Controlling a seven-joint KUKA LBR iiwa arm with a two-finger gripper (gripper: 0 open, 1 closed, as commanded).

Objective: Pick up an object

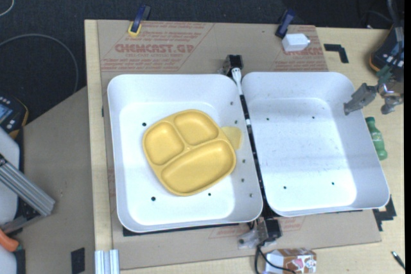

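Yellow three-compartment plastic plate [189, 152] lying flat, centred in left white bin [122, 138]; gripper [372, 98] at right bin's [359, 183] right rim, fingers spread, nothing held.

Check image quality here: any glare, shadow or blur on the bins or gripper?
Camera view: the glossy white plastic left bin and right bin read bright, with soft shadows along their inner walls; the yellow three-compartment plastic tray is sharp and evenly lit; the grey two-finger gripper at the right edge looks slightly soft, its fingers hard to resolve.
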